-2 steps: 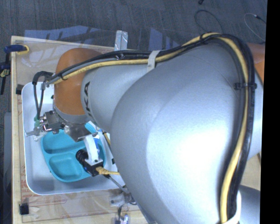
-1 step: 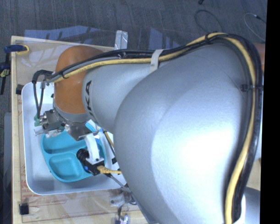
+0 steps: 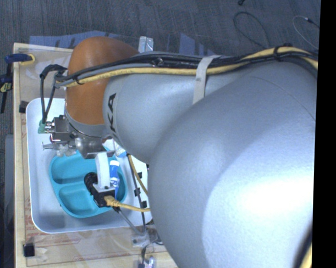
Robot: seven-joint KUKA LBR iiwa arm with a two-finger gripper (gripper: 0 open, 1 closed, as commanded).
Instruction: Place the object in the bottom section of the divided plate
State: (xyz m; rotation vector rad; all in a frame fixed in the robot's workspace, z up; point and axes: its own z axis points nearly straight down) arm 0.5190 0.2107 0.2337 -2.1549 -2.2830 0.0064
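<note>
**Arm over L bin, wrist above blue plate**

Closest to lens: big grey arm [image 3: 238, 177], covering the view's right & centre, w/ a yellow cable strapped along its top. Below it comes the front edge of the wooden bench [image 3: 70, 245], then the white bin [image 3: 44, 220] at the view's left. The blue divided plate [image 3: 72, 204] lies flat in the bin, toward its near-right part. Two compartments show, split by a ridge, & both look bare.

The gripper [image 3: 74, 145] hangs just over the plate's far edge, under the orange band [image 3: 87, 84]. Can't tell how wide it's open, nor whether it has hold of anything.

Object: can't pick it out w/ certainty. A small blue-white bit [image 3: 115, 173] sits at the plate's right edge beside the wrist hardware; can't tell if it's the object or a robot part.

Farther back: the bin's far-left corner, a blue clamp [image 3: 16, 58] on the bench's far corner, then dark floor [image 3: 133, 14].
</note>
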